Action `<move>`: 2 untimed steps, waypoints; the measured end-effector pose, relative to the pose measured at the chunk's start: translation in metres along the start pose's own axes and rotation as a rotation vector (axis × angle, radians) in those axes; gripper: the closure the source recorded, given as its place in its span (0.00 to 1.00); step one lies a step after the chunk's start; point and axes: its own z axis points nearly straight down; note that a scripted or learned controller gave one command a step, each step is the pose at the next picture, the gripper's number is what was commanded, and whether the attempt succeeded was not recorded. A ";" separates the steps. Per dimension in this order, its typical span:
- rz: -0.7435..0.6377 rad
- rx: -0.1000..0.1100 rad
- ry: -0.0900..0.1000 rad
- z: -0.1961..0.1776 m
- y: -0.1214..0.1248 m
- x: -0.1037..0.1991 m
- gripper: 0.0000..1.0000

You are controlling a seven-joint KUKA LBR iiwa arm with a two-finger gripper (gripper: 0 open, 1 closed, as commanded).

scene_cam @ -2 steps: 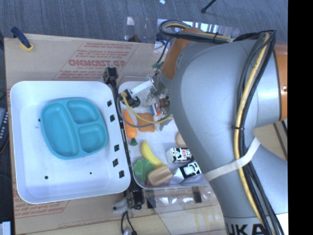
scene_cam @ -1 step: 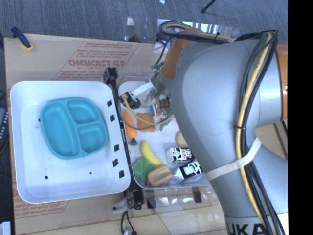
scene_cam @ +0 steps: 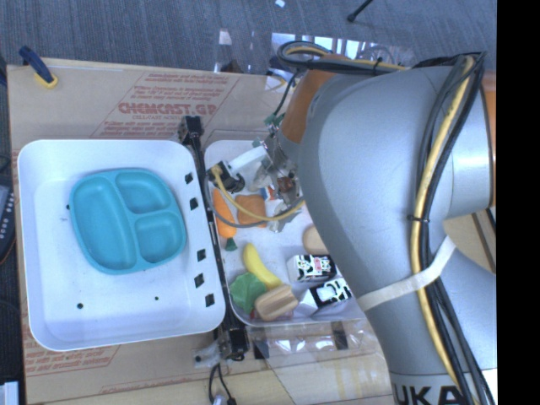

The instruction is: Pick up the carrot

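Bench (scene_cam: 160, 108) lettering perhaps "CHEMCAST GP".

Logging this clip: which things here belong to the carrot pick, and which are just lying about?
Job:
carrot
gripper, low over the carrot
right bin

Lying about:
blue tray in the left bin
banana
green toy
two cow-print cartons

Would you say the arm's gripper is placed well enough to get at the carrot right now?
Probably yes: the gripper sits right at the carrot in the right bin, with nothing lying over it.
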 end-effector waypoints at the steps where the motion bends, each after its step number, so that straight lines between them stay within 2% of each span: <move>1: -0.011 -0.001 0.014 -0.104 -0.062 -0.043 0.00; 2: -0.042 -0.001 0.002 -0.098 -0.082 -0.051 0.00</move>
